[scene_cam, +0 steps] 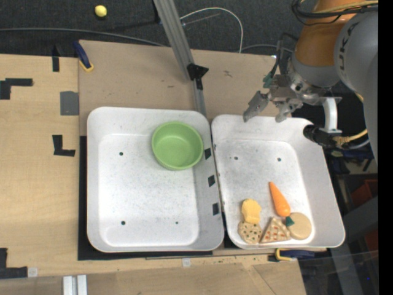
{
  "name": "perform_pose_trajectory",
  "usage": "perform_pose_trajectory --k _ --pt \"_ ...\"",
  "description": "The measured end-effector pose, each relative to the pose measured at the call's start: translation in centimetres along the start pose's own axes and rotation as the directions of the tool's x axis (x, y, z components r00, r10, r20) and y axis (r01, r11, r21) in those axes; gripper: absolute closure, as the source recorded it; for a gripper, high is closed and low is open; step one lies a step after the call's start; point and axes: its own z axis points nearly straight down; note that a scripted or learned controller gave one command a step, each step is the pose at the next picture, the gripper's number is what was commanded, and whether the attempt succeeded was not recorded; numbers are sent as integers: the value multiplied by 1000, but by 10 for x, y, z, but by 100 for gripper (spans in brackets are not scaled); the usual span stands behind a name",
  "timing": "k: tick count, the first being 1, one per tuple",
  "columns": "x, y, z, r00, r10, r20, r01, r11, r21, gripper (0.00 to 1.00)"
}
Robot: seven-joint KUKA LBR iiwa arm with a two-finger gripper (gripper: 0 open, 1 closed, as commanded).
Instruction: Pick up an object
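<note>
The gripper point(268, 110) hangs at the upper right of the frame, above the far rim of the right bin point(319, 165), its two fingers apart and holding nothing. The likeliest targets crowd the bin's lower right corner: a carrot point(279, 200), a yellow piece point(250, 211), a cracker point(249, 232), a pizza slice point(274, 232) and a tan round point(299, 225), several touching. The carrot lies most apart, so it looks easiest; closing across its narrow width should avoid its neighbours. A green bowl point(177, 144) sits in the left bin point(104, 165).

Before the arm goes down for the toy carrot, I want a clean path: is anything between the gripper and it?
Nothing visible. The open gripper hangs over the right bin's far rim; bare floor leads to the carrot.
</note>
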Motion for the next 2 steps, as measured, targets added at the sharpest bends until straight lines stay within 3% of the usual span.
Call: perform_pose_trajectory --k 1,2 --pt "0 0 0 1000 0 0 0 1000 0 0" --pt "1 5 63 1000 0 1 0 1000 6 0"
